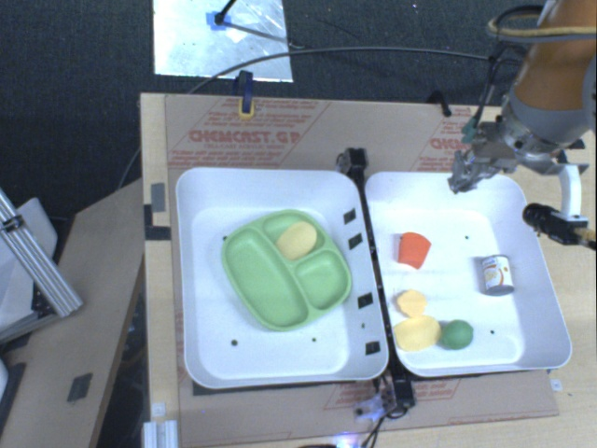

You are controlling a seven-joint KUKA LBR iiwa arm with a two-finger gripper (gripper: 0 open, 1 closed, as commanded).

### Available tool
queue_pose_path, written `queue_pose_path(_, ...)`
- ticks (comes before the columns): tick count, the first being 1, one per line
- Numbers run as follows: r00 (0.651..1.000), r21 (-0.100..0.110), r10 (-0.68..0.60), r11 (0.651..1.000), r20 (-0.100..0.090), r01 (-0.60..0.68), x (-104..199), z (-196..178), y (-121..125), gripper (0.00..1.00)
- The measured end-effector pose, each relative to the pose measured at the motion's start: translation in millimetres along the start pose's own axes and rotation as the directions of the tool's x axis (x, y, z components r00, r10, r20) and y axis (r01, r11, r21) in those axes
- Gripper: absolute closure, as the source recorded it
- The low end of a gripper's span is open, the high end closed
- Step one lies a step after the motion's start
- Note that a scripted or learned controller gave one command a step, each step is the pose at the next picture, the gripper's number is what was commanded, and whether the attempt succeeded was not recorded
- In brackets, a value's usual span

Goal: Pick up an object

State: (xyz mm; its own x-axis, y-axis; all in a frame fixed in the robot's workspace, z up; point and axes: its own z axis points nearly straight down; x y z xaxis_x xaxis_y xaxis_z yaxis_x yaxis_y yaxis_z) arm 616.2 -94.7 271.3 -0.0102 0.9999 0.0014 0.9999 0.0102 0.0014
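My gripper (464, 181) hangs over the far edge of the right bin (522, 343), well above and behind the objects. Inside that bin lie an orange cup-like object (413, 249), a small tin can (496, 274) on its side, two yellow pieces (415, 320) and a green ball (456, 335) near the front. Nothing is visible under the gripper tips. In the left bin (215, 353) a green divided plate (280, 273) carries a yellow object (298, 241) in its upper compartment.
A black divider with clips (366, 250) runs between the bins. The arm's grey body and orange band (555, 63) fill the upper right. A black fixture (552, 222) sits at the right bin's right rim. A metal frame (37, 264) stands at the left.
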Motion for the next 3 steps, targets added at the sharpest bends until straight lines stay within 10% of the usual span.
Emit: queue_pose_path(3, 1.000, -0.001, 0.001, 1.000, 0.000, -0.001, 152.3, 37.3, 14.0, 1.00)
